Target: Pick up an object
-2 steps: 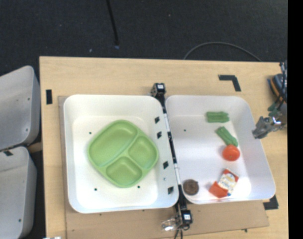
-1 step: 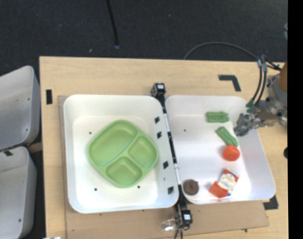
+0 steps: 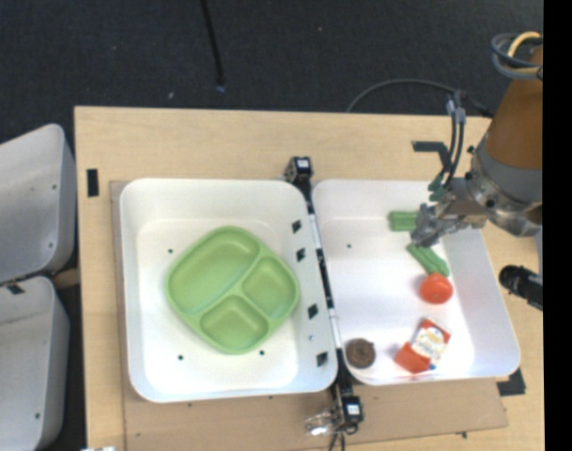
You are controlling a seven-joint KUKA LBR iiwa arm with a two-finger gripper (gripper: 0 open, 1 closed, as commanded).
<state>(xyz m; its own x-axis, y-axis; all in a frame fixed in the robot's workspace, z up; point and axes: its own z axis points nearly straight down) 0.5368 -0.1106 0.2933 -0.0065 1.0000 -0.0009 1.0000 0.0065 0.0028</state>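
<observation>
Your likeliest target, a green object (image 3: 414,235), lies at the far right of the right bin (image 3: 361,214), directly under the gripper (image 3: 434,216); whether the jaws are apart or clamped on it you cannot tell. Just nearer sits an orange ball (image 3: 436,289), then a red-and-white packet (image 3: 424,346) whose print is unreadable, and a brown disc (image 3: 361,351). A green 3-compartment plate (image 3: 232,289) fills the left bin (image 3: 135,252).
</observation>
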